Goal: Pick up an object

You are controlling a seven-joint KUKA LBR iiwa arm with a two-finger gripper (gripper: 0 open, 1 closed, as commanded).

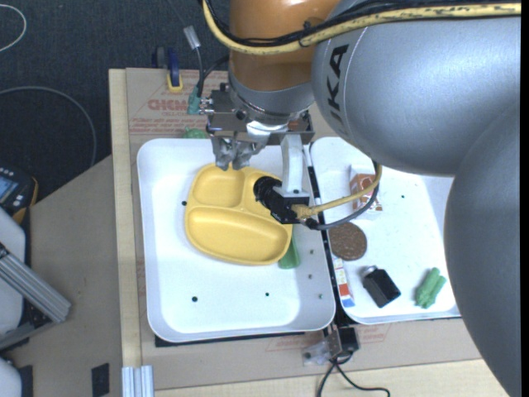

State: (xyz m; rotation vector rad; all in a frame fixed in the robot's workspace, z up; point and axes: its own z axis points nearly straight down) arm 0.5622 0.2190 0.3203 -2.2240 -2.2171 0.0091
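Tool [231,157] position is low over the left bin [165,246], its fingertips at the far rim of the yellow divided plate [231,222]; whether the tool is released or clenched cannot be told. Directly below the tool the plate lies flat on the bin floor, with a green object [289,257] partly hidden under the plate's edge to the tool's lower right. Well to the right of the tool, the right bin [413,213] holds a brown disc [348,241], a black block [381,287] and a green ridged piece [430,288].
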